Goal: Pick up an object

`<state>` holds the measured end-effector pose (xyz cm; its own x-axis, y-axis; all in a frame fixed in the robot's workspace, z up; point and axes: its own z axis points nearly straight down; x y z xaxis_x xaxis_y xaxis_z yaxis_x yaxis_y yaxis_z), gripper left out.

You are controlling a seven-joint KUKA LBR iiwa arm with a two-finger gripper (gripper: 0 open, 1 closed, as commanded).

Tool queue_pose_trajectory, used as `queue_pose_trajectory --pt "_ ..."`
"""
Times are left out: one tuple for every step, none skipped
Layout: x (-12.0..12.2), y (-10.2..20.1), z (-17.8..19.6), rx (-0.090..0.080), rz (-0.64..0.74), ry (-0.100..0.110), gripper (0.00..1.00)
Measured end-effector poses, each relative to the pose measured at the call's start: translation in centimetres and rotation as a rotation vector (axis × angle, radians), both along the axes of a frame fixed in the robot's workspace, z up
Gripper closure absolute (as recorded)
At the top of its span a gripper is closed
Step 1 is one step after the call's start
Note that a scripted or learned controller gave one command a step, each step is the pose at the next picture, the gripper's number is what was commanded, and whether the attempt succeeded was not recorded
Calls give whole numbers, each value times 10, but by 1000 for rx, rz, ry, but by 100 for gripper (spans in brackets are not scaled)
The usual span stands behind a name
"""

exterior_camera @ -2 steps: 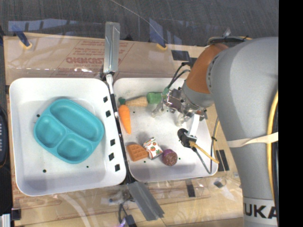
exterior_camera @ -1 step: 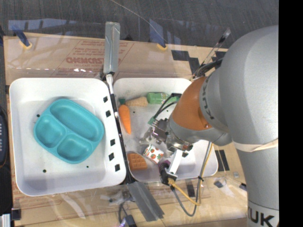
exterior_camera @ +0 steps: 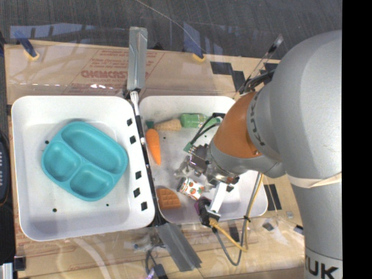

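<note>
- The gripper (exterior_camera: 195, 176) hangs low in the right bin (exterior_camera: 247, 205), at about 5 o'clock from the bin's centre; whether its claw is apart or together cannot be told.
- A small printed carton (exterior_camera: 190, 186) lies just under it.
- An orange carrot (exterior_camera: 153, 146) lies at 9 o'clock, a waffle (exterior_camera: 168, 198) at 7, a corn cob (exterior_camera: 167, 125) and green item (exterior_camera: 192, 120) at 12.
- A teal divided plate (exterior_camera: 85, 160) sits in the left bin (exterior_camera: 23, 156).
</note>
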<state>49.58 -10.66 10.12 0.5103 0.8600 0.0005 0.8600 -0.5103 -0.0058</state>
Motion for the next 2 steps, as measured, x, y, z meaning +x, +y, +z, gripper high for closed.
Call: queue_pose_trajectory --pt "18 23 174 -2 -269 -6 100" --pt "17 24 181 -2 -261 3 100"
